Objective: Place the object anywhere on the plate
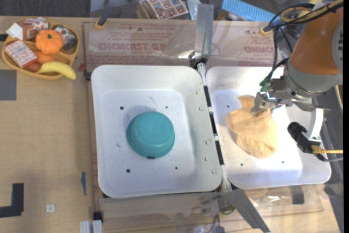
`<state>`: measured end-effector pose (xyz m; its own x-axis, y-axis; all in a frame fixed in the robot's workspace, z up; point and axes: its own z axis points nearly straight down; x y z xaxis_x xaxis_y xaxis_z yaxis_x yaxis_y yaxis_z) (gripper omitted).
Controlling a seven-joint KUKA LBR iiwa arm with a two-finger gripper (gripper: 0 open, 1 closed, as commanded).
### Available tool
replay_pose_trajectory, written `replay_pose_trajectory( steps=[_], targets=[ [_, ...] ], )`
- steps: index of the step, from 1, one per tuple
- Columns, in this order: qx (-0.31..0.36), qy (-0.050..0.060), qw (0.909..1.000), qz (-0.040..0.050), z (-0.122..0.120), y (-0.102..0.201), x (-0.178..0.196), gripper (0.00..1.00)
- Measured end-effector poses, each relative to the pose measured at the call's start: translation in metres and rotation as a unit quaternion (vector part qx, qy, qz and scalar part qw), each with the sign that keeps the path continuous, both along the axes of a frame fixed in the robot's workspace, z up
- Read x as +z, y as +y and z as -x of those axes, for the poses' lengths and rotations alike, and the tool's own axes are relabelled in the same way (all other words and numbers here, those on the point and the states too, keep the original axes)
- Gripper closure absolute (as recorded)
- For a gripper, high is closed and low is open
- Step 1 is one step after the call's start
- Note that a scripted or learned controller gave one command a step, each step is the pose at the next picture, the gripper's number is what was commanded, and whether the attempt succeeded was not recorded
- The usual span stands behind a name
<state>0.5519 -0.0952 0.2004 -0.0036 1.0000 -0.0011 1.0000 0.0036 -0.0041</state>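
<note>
A teal round plate (151,134) lies in the middle of the left white bin (109,90). The object, a floppy tan piece (254,131), rests on the floor of the right white bin (283,174), left of its centre. My gripper (260,106) reaches down from the right and meets the tan piece at its upper edge, which looks slightly raised there. The wrist body hides the contact point, so I cannot tell whether anything is held. The grey arm with its orange band (322,46) stands over the right bin's far right corner.
A metal divider (210,117) runs between the two bins. A black part with a white bracket (303,137) hangs over the right bin's right side. A yellow dish of toy fruit (41,49) sits at the bench's far left. Cardboard (142,43) lines the back.
</note>
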Motion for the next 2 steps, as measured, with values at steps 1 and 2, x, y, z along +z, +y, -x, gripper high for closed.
replay_pose_trajectory(
  steps=[1, 2],
  targets=[
    [0.000, -0.001, 1.0000, 0.0002, -0.001, -0.001, 0.022, 1.00],
    [0.199, -0.002, 0.9799, -0.0003, -0.024, 0.043, 0.021, 1.00]
  ],
)
